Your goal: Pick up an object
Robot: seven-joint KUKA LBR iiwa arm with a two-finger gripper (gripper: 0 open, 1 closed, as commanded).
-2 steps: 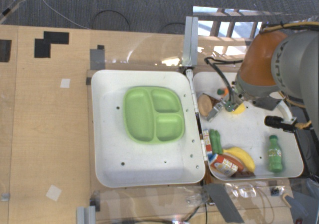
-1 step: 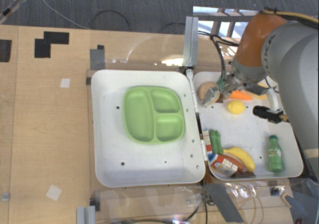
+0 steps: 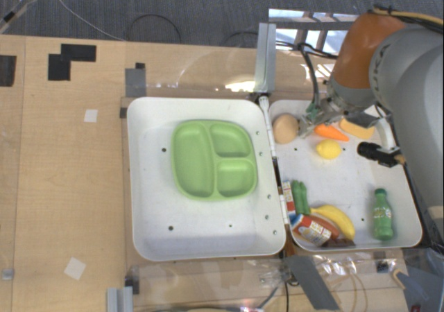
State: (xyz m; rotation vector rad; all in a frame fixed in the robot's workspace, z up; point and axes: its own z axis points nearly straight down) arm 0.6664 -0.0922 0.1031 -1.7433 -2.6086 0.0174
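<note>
The arm reaches in from the right and its end effector [image 3: 313,118] sits low over the far part of the right bin [image 3: 406,234], among the toy foods there. Its tip is dark and partly masked by the wrist above it, so I cannot tell how it is set, and nothing can be seen gripped in it.

The likeliest target is the orange carrot [image 3: 331,132], which lies just to the right of the tip and seems to touch it (the overlap is hard to read at this angle). Just left of the tip is a tan egg-shaped piece [image 3: 284,128], close against the wall between the bins. A yellow lemon [image 3: 329,150] lies just nearer than the carrot, and a pale yellow block [image 3: 357,128] sits to the right under the arm.

Nearer in the same bin are a green bottle [image 3: 381,214], a banana [image 3: 336,219], a small green stick-shaped piece [image 3: 300,197] and a red packet [image 3: 313,229]. The left bin [image 3: 146,234] carries a green divided plate [image 3: 213,159] on the tabletop [image 3: 62,186].

The risk here is crowding. With egg, carrot and lemon so near one another, a descent could land between items and shove them apart, or nip the carrot by its thin end so that it pivots out. The bin wall close by could also catch the tool.
</note>
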